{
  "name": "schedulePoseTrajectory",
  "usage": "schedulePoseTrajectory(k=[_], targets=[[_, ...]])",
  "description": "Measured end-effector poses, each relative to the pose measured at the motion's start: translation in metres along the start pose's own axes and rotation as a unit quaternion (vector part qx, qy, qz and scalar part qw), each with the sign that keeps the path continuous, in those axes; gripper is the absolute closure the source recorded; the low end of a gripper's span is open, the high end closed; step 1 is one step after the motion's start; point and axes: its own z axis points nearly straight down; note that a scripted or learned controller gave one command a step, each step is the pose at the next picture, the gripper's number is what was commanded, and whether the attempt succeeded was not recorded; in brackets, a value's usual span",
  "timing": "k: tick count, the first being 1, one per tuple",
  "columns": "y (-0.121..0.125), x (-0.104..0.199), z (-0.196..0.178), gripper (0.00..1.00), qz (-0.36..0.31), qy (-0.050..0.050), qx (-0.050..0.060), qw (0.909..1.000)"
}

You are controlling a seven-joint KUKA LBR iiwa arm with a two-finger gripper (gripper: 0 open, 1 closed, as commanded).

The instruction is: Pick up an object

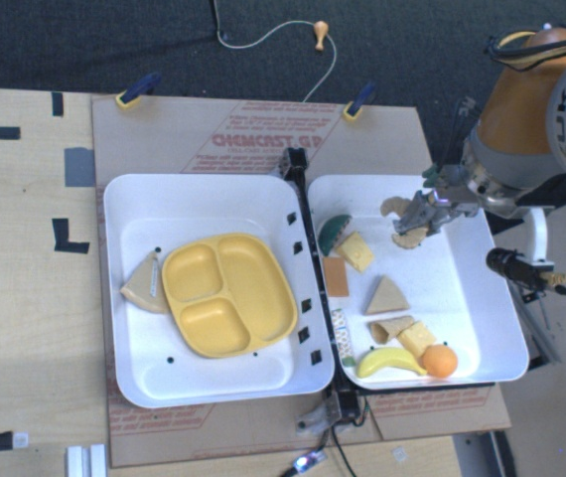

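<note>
I see the gripper [417,219] over the right bin's [482,296] smooth white floor, though I cannot tell its state, with a pale yellow block [355,251] just left and a tan wedge [386,295] below.

In the right bin [477,296] we see a scatter of toy foods: a dark green piece [334,231] by the divider, a pale yellow cheese block [355,252] just beside it, a flat orange-brown slab [336,277] below, and a tan wedge [386,295] near the middle. At the near edge lie a banana [389,365] (curved, on its side) and an orange [441,362], touching.
</note>
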Motion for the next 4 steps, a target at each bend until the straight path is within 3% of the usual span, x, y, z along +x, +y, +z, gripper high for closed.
schedulePoseTrajectory(k=[2, 3, 4], targets=[[-0.030, 0.113, 0.009, 1.00, -0.001, 0.001, 0.001, 1.0000], [-0.035, 0.127, 0.000, 1.00, 0.001, 0.000, 0.000, 1.0000], [-0.043, 0.130, 0.020, 1.00, 0.002, -0.001, 0.002, 1.0000]])
